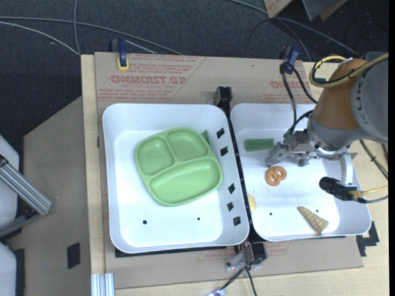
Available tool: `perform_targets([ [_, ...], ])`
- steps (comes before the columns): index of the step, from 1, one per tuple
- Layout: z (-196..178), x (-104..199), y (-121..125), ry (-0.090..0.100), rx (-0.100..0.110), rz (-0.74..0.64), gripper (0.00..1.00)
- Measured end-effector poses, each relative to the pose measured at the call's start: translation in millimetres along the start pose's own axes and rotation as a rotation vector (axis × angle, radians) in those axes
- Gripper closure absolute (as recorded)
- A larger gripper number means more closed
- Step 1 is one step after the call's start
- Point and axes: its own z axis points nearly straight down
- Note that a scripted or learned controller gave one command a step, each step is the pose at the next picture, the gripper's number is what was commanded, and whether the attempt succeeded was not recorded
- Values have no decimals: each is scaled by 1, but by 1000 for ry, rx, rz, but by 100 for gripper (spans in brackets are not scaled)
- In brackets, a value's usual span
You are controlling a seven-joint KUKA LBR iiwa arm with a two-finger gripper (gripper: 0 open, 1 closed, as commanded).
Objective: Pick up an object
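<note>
A: Camera view, entry. Left bin bears a green divided plate, lying flat near its middle, apart from the arm's work.

B: And the right bin?

A: Three loose candidates. A green block lies at the far left, a pretzel nearer the middle, a tan cone-shaped piece at the near edge. All sit well apart from one another, which likely eases a single pick.

B: Gripper?

A: Gripper hangs low between the green block and the pretzel, just beside both. Nothing is visibly held. Whether the jaws stand released or clenched, I cannot tell; the wrist hides them.

B: Judgement?

A: Pick not yet made; the pretzel looks the nearest target.
</note>
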Motion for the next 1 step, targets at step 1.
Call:
perform_targets([
  [1, -14, 0, 2, -1, -7, 0, 100],
])
